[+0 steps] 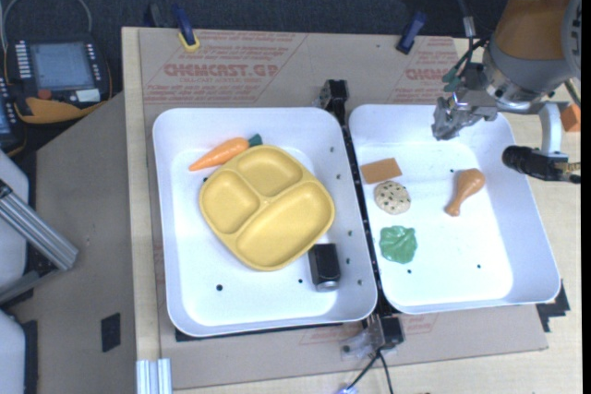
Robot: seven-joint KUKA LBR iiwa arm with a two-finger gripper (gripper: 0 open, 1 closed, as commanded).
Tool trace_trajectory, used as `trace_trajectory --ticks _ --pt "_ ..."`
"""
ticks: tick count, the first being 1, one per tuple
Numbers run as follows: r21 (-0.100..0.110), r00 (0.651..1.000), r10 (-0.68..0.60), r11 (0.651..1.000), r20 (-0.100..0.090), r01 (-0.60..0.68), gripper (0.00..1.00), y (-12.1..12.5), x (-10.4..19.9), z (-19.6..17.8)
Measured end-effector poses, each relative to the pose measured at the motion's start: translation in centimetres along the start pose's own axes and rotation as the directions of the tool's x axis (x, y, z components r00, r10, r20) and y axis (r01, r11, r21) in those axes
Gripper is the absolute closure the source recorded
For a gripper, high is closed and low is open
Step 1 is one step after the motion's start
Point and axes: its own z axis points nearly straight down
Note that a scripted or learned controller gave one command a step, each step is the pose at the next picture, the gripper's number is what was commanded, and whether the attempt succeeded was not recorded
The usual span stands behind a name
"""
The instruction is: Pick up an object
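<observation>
Over the right bin (517, 277), near its upper edge, hangs my gripper (450, 126); whether it is released or clenched I cannot tell, and nothing shows in its grasp.

Right bin, contents:
- cracker (380, 170), tan and square, at the left wall, upper part.
- cookie (391, 197), round and speckled, just below the cracker.
- lettuce (398, 244), green, below the cookie.
- drumstick (464, 190), orange-brown, lying tilted right of the cookie, below my gripper and apart from it.

Left bin (175, 198), contents:
- plate (267, 207), yellow, three compartments, at the middle.
- carrot (220, 153), orange with a green top, touching the plate's upper left rim.
- block (324, 266), dark, just beside the plate's lower right rim.

Both bins rest side by side on a brown board (277, 65).
</observation>
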Motion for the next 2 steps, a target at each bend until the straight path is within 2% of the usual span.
trace_trajectory --ticks 1,2 --pt "0.001 1.000 -0.001 1.000 -0.001 0.001 1.00 -1.4 5.5 0.7" --pt "0.001 1.000 0.000 1.000 -0.001 0.000 1.00 -3.3 9.7 0.9"
